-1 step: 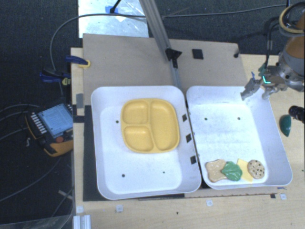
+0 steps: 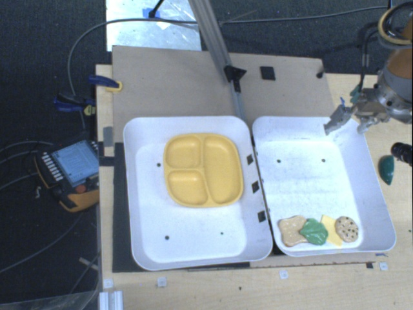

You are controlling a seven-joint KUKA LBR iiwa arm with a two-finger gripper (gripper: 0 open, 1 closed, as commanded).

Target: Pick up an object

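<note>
Several small toy food pieces lie along the near edge of the right bin [image 2: 361, 173]: a tan bread-like piece [image 2: 292, 230], a green leafy piece [image 2: 314, 231], a yellow wedge [image 2: 330, 227] and a round speckled cookie [image 2: 347, 228]. My gripper [image 2: 352, 120] hangs over the far right corner of that bin, well away from the pieces. Its two fingers [image 2: 336, 119] are spread apart with nothing between them.
A yellow divided plate [image 2: 203, 170] rests in the left bin [image 2: 148, 237]. A slanted metal pole [image 2: 213, 31] crosses the back of the bench. A teal object [image 2: 386, 169] lies outside the right bin's right rim. Cables and a blue device [image 2: 68, 163] sit at the left.
</note>
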